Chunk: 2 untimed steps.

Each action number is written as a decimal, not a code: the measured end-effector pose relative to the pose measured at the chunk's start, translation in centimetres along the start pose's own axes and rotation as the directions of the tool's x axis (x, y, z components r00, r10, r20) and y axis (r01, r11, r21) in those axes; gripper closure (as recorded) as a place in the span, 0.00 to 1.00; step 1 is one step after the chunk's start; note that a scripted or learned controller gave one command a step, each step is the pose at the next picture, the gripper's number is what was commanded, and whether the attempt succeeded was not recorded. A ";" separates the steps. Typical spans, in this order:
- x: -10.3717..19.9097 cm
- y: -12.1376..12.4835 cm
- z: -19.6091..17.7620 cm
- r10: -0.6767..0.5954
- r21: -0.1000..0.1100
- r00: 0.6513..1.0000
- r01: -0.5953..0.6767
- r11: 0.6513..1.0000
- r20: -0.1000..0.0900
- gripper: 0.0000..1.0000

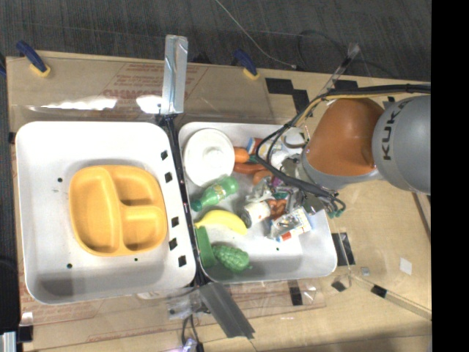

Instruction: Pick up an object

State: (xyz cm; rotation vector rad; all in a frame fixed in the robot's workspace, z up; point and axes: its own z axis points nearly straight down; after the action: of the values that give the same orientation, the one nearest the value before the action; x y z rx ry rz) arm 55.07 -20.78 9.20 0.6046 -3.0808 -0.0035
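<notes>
- Where the view looks down at a slant, the counter [88, 86] carries two shallow white bins side by side, brown sheet under both.
- Left bin [37, 270]: holds one yellow divided tray [117, 210], sitting about centre, flat on the floor of the bin.
- Right bin [322, 259]: crowded with small things, most toward its far and middle parts.
- Arm [403, 145]: enters from the right, grey link with orange band [344, 134] over the bin's far right corner; wrist pitched down into the bin, cables looped around it.
- Gripper [282, 189]: low among the clutter at mid-bin; the fingers are hidden by wrist and cables, so cannot tell whether they are open or closed, nor whether anything is gripped.
- White bowl [209, 155]: far left corner of the right bin, upright.
- Yellow banana [222, 221]: near the left wall, just beside the green bumpy toy [231, 257] at the near side.
- Green bottle [218, 191]: lying tilted between bowl and banana.
- Orange carrot [245, 155]: just right of the bowl.
- Small white packet [291, 226]: with red and blue print, just below the gripper.
</notes>
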 end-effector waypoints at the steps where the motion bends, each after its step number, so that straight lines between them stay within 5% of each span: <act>1: -0.3 0.7 0.0 0.011 -0.001 1.000 -0.011 1.000 -0.001 0.00; 2: 0.6 0.2 0.0 -0.049 -0.003 0.999 0.049 0.999 -0.004 0.00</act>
State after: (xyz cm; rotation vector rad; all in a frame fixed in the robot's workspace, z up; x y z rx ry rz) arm 54.41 -20.83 9.18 0.6794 -3.0610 -0.0062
